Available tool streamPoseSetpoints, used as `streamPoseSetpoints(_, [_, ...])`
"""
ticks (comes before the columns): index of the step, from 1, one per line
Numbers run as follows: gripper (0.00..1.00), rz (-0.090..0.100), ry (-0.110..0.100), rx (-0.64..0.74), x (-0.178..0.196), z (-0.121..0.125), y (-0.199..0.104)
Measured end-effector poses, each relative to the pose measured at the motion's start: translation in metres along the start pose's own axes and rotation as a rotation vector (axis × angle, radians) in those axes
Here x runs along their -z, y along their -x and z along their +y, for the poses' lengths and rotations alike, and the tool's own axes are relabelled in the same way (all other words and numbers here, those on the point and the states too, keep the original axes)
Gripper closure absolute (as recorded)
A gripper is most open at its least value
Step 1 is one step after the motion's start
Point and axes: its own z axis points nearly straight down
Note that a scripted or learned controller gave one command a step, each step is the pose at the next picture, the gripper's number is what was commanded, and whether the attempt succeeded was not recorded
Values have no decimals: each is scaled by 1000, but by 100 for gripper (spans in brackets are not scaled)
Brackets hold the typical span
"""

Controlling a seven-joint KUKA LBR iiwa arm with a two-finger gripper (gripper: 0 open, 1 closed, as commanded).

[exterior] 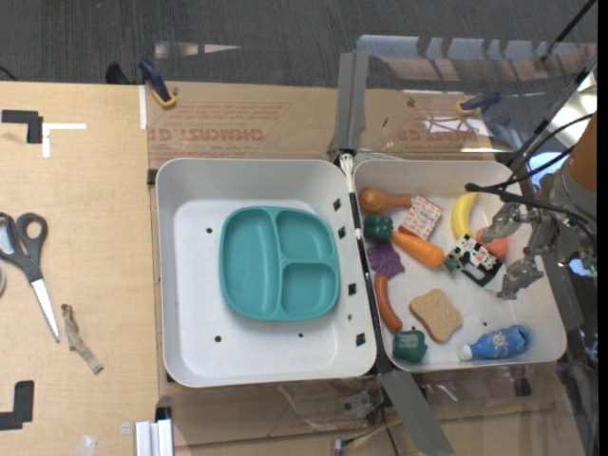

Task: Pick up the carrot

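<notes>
Bench [76, 255]: pale wood, scissors [28, 264] lying left.
Floor: dark, beyond the far edge.
Left bin [176, 283]: teal tray [280, 264].
Carrot [419, 248]: right bin [546, 335], mid-left.
Gripper [521, 247]: right side, fingers spread, pinching nothing.

We see bright, even overhead light with only soft shadows. Glare streaks the clear panel [456, 74] behind the bins, and the picture is slightly soft throughout.

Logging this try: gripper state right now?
Gripper: open, holding nothing, over the right bin. The carrot lies apart from it, untouched.
</notes>
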Motion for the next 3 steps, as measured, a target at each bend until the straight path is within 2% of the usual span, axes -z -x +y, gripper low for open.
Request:
streamPoseSetpoints(1, [0, -2, 1, 52, -110, 74, 21])
streamPoseSetpoints(2, [100, -5, -1, 55, -100, 75, 22])
streamPoseSetpoints(3, [100, -3, 0, 157, 55, 114, 4])
